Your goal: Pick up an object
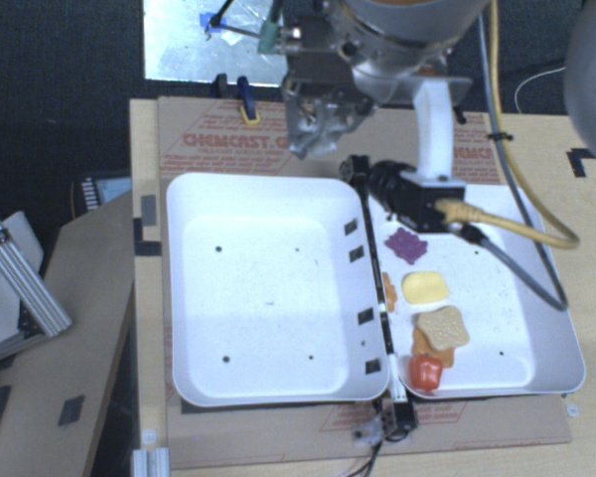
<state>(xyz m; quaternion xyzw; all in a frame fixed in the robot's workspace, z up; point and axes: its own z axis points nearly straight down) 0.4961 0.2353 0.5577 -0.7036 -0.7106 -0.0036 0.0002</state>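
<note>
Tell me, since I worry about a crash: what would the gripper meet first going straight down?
Probably the cardboard behind the left bin, near its far rim. The gripper hangs above that spot, but it is blurred and depth is unclear, so the rim itself is possible.

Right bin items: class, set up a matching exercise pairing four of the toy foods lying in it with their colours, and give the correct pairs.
Things:
1. grape bunch
2. cheese-like slab
3. bread slice
4. tomato-like piece

Colours:
A. tan
B. red
C. purple
D. pale yellow

Pairs: 1-C, 2-D, 3-A, 4-B. All four lie in the right bin, near the divider between the bins.
</note>
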